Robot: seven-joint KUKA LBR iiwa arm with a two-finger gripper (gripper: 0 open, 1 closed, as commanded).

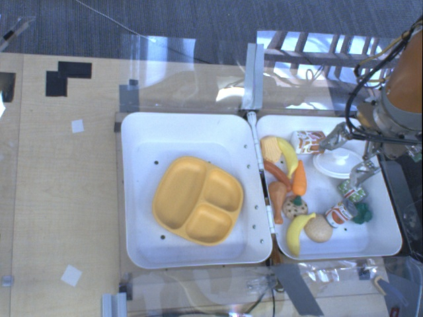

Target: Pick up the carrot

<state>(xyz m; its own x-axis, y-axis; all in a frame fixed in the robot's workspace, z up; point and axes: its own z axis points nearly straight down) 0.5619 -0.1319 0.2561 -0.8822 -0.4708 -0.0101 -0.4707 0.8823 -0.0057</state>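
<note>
The surface [59,197] is pale wood with a few black squares [68,76] at its far left, and beyond it lies dark blue-grey carpet [198,8]. Clear plastic panels [188,71] stand behind the two white bins.

The left bin [139,177] holds one yellow divided tray [198,200]. The right bin [383,243] holds the rest, taken here from the carrot [299,177], the one orange carrot, lying near that bin's left wall. Two yellow bananas: one [287,154] touching the carrot's upper end, one [295,232] lower down, near the bin's front. One reddish sausage-shaped piece [277,172] lies just left of the carrot, with a brown piece [277,193] below it. A spotted cookie-like piece [295,208] sits just beneath the carrot. A round tan piece [318,230] lies to its lower right. One red-and-white packet [308,141] sits up and to the right, beside one white round dish [337,163]. Further right is a small red-labelled container [341,214] and a green item [360,211].

The arm [403,91] enters from the right, orange band uppermost, with the hand [353,152] poised over the white dish, well right of the carrot. Its fingers [334,137] are spread apart, nothing between them.
</note>
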